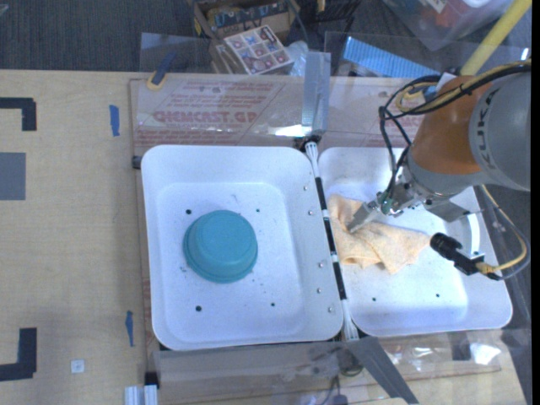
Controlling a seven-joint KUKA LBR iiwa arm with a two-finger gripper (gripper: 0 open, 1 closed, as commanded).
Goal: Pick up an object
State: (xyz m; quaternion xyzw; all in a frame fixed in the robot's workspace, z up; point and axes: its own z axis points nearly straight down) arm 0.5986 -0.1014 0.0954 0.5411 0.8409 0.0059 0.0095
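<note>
Wooden table (pixel 67 251); cluttered floor at top. End effector (pixel 364 218) over yellow cloth (pixel 380 243), finger state indiscernible; arm cropped right.

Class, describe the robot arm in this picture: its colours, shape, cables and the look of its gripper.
The arm is thick and rounded, grey, with a broad orange band above the wrist. Black cables loop beside the band, and another cable with a black plug hangs lower down. The gripper is small, slim and metallic grey.
</note>
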